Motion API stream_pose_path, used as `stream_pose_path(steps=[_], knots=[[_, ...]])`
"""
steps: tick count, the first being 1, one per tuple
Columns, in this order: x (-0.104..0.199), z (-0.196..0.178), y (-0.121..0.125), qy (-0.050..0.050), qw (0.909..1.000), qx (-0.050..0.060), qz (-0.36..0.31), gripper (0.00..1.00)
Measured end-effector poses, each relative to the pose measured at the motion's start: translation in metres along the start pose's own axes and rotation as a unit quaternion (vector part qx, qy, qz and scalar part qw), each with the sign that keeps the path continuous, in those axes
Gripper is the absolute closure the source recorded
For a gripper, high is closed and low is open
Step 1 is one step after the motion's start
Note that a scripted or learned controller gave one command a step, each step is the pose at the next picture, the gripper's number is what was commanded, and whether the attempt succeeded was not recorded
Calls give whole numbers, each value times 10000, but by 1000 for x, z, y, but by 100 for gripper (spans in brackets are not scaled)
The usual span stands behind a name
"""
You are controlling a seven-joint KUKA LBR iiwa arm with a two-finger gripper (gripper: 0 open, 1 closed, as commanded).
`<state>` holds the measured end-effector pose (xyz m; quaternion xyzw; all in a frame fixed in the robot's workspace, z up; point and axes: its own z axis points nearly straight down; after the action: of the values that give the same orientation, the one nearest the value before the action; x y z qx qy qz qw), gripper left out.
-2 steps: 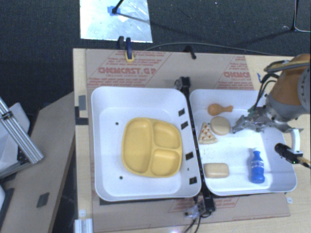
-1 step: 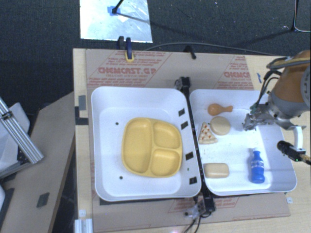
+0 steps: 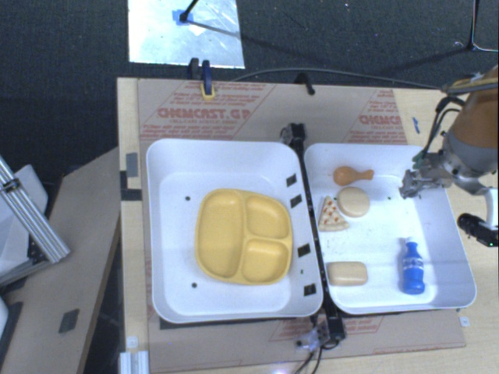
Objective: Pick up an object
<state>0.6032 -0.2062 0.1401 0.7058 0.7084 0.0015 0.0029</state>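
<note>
White plastic bins are sitting side by side on the table (image 3: pixel 132 232), the left bin (image 3: pixel 168 209) holding a yellow divided plate (image 3: pixel 243 236) and the right bin (image 3: pixel 444 240) keeping the small pickable items loosely spread, probably so each can be reached alone. A toy drumstick (image 3: pixel 352 175) is lying near the far wall, a round bun (image 3: pixel 353 202) is touching a pizza slice (image 3: pixel 332 214), a tan bread piece (image 3: pixel 346 273) is resting near the front, and a blue bottle (image 3: pixel 412 267) is lying well apart to the right. The gripper (image 3: pixel 412 185) is hovering over the right bin's far right part, beside the bun but apart from it, holding nothing visible. Whether it is spread or pinched is too small and dark to tell, and the arm (image 3: pixel 475 131) is running off the frame's edge.
</note>
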Motion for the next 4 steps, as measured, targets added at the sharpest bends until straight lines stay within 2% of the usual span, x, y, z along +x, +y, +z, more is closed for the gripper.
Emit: stream_pose_path(steps=[2,3,4], knots=[[10,-101,-10,1,10000,-2,-8,100],[70,-91,-13,21,10000,27,-29,100],[126,-101,-17,21,10000,20,-32,100]])
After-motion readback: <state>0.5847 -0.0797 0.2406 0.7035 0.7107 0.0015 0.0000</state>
